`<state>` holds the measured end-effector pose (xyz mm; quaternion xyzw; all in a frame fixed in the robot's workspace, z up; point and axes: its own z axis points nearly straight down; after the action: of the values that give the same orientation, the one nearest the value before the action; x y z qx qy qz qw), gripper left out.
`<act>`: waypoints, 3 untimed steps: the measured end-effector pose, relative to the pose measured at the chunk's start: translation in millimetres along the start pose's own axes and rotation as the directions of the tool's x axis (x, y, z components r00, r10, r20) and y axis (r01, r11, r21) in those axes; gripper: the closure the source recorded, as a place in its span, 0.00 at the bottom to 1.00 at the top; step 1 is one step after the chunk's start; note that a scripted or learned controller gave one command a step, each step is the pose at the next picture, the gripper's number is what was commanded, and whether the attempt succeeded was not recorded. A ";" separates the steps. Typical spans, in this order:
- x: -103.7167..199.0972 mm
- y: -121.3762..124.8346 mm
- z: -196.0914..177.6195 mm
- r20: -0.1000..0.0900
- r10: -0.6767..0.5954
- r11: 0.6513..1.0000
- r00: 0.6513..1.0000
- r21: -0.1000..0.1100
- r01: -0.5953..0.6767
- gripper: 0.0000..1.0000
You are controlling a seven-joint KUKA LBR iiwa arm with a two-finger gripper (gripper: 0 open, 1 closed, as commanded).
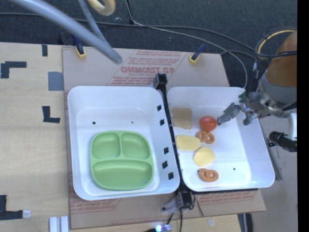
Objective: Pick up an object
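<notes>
Camera view: jaws [235, 113] hang over right bin [256, 149], just beside the red ball [208, 123]; whether they are spread cannot be told. Nothing held.

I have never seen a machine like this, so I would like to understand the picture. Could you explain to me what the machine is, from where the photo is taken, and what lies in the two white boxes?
The photo comes from one camera fixed above a bench, looking down at a slant. The machine is a robot arm, grey with an orange band, reaching in from the right. At its end is a gripper with two fingers, hanging over the right bin next to a tomato. Nothing is between the fingers, so it holds nothing.

The left bin holds a green tray with three sections. In the right bin lie toy foods: a slice of bread, the red tomato, two pale yellow pieces, and two small pretzels. The arm's job is to pick one object up.
</notes>
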<state>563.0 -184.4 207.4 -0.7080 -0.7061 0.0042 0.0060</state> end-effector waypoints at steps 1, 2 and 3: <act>0.5 3.0 -7.7 0.003 -0.004 1.000 1.000 -0.013 0.004 0.00; -2.8 1.1 36.3 0.003 -0.003 1.000 1.000 -0.010 0.003 0.00; -0.2 -3.2 80.7 0.003 -0.003 1.000 1.000 -0.009 0.003 0.00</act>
<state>558.6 -184.4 126.8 -0.7069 -0.7074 0.0018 0.0017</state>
